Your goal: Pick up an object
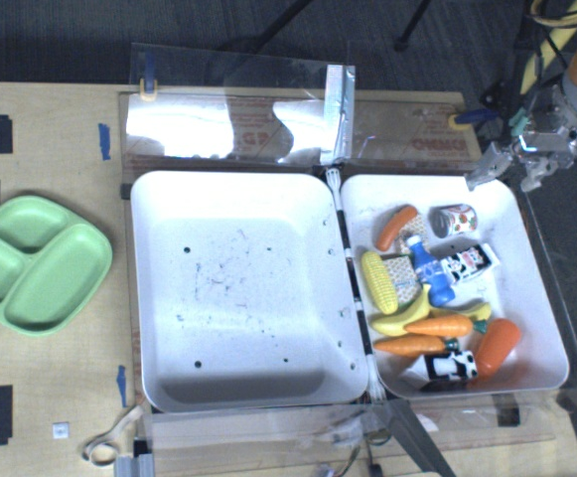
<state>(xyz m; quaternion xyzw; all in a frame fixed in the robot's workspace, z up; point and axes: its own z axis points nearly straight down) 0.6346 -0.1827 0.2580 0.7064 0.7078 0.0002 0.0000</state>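
the objects are piled in the right bin: a corn cob, a banana, two carrots, a blue bottle, a small can, an orange pepper and a black-and-white cow toy, many touching one another. the left bin is seen just beside it. the gripper is held above the right bin's far right corner, apart from the pile; whether it is released or clenched cannot be told. a green divided plate lies well apart at the left.
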